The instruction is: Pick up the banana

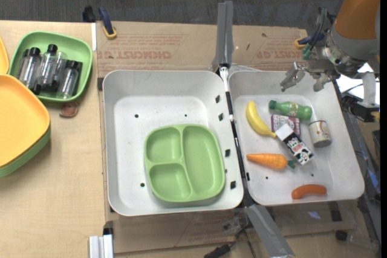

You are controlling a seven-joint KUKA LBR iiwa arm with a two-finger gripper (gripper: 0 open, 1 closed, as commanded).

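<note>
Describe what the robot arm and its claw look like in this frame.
The arm is a thick rounded body with a broad orange band and grey metal beneath it at the wrist. A yellow cable loops over its top. The claw is small, silver-grey metal with thin fingers, and blue and yellow fittings sit beside the wrist.

Yellow banana (257, 119), orange carrot (268, 160), green tray (184, 162).

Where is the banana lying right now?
The banana lies in the right bin, near its left wall, just left of the green bottle and above the carrot.

Grey arm (347, 45), orange band, yellow cable loop, metal hand (306, 77).
</note>
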